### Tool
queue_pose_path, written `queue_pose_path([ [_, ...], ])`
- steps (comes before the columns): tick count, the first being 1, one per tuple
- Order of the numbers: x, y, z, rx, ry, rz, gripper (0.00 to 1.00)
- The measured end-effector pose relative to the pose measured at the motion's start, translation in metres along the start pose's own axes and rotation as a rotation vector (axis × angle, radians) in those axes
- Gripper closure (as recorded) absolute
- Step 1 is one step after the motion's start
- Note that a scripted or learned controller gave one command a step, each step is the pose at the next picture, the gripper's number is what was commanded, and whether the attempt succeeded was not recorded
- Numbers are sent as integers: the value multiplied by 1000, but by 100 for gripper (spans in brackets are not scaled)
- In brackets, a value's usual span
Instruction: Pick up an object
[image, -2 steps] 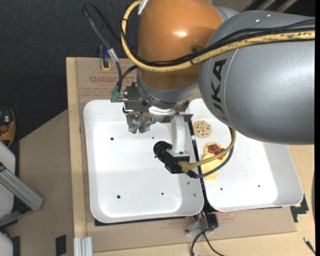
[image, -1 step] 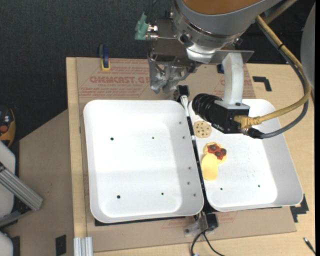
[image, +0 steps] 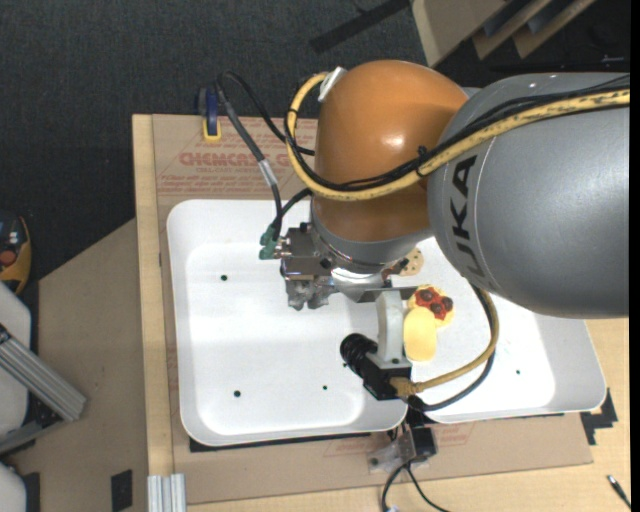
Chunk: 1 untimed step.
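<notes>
Grey arm with orange band. White bins. Pale yellow object at four o'clock, red-and-black patterned piece beside it. Tan cardboard printed with red lettering.

Two shallow bins of smooth white plastic with a faint sheen sit on a matt brown cardboard sheet printed in red; the arm has a glossy orange band and satin grey metal-look casing, with rubbery black and yellow cables
</notes>
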<state>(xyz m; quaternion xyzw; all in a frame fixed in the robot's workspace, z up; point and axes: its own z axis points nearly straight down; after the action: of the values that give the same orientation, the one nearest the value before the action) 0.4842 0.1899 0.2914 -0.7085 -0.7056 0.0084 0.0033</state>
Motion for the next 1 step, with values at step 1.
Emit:
queue_pose_path([
  [1,23,-8,-204,-36,17,-8,100],
])
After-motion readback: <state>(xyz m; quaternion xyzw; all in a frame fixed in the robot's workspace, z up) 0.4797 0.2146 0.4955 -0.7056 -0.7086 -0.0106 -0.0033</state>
